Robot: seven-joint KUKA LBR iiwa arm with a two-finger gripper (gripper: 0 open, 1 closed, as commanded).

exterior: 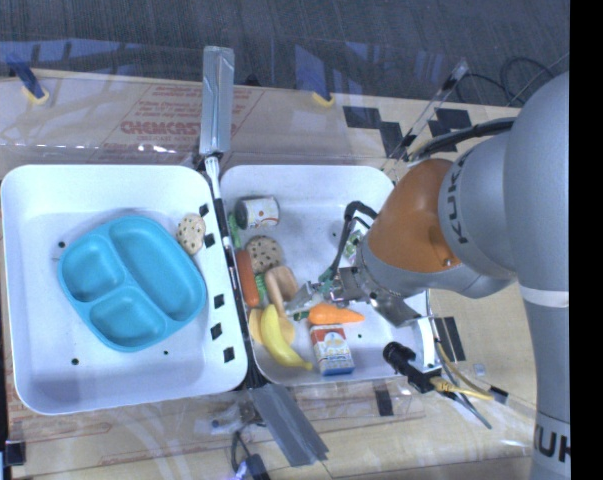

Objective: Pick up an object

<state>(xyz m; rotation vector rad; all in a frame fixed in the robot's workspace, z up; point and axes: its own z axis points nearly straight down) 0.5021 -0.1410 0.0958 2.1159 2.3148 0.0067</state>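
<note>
Here the end effector (326, 290) sits low in the right bin (311, 183), and whether it is apart, together or clamped on anything I cannot tell, since the wrist and orange band hide much of it. Taking the carrot (336, 315) as landmark: it lies just below the end effector's tip, its long axis running roughly left to right across the bin, thick end left and point right. I judge it the likeliest thing to be picked, being nearest. Left of the carrot lies the banana (274, 338), slanting down toward the bin's near edge; just below the carrot stands a small carton (332, 351). Up and left of it are a cookie (263, 252) and a can (258, 212). Far left of the carrot, the left bin (31, 368) holds a blue divided plate (131, 283).
</note>
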